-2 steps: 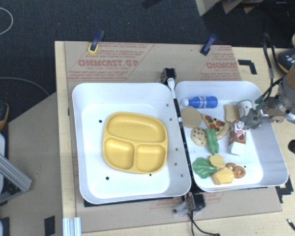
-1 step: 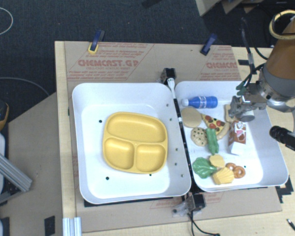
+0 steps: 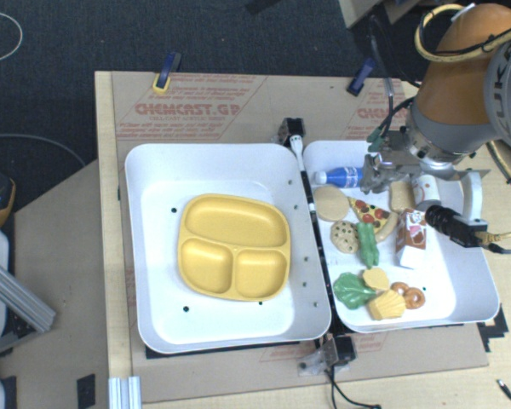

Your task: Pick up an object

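Observation:
The right bin (image 3: 468,292) holds several toy foods. Among them are a blue and white bottle (image 3: 341,176), a tan bun (image 3: 330,203), a pizza slice (image 3: 372,213), a chocolate-chip cookie (image 3: 344,236), a green pickle (image 3: 368,245), a small carton (image 3: 413,237), a green leaf (image 3: 351,290), yellow pieces (image 3: 383,301) and a pretzel (image 3: 410,296). My gripper (image 3: 390,181) hangs low over the bin's far part, just right of the bottle and above the pizza slice. Its tip is hidden by the wrist body.
In the left bin (image 3: 149,228) lies a yellow divided plate (image 3: 234,247). The two bins meet at a shared rim (image 3: 311,228). Clamps (image 3: 163,73) sit on the board's far edge. A cable and black fitting (image 3: 450,221) trail off the wrist over the right bin.

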You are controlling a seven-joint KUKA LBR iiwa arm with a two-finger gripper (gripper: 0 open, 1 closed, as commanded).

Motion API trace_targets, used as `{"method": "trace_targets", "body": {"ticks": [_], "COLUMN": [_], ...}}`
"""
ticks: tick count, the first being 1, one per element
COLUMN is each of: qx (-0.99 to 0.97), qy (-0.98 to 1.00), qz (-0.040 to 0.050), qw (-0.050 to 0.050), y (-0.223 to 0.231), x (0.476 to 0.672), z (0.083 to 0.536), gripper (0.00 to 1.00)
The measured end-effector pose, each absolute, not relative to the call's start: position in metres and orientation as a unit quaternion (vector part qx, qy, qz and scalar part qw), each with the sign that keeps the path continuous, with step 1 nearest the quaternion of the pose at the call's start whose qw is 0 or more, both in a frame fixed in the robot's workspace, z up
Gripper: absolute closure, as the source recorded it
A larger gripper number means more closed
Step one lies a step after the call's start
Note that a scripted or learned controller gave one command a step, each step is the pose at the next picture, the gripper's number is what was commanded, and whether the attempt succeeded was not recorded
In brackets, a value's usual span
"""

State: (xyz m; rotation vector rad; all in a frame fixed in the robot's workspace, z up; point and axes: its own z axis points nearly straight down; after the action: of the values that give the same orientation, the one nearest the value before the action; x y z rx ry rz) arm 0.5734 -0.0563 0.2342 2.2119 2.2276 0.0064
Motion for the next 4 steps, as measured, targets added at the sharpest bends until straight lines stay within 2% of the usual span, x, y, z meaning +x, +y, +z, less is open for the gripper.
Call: {"method": "trace_targets", "body": {"ticks": [1,2,3,4], "qx": [0.706,0.707,0.707,0.708], "qy": [0.708,0.707,0.707,0.706], "qz": [0.0011,0.0006,0.0003,-0.0015], "qw": [0.002,0.002,0.001,-0.002], "y": [-0.051,-0.047,-0.045,-0.053], "x": [0.591,0.592,0.59,0.574], "z": [0.231,0.229,0.232,0.221], "gripper": [1.0,1.0,1.0,1.0]}}
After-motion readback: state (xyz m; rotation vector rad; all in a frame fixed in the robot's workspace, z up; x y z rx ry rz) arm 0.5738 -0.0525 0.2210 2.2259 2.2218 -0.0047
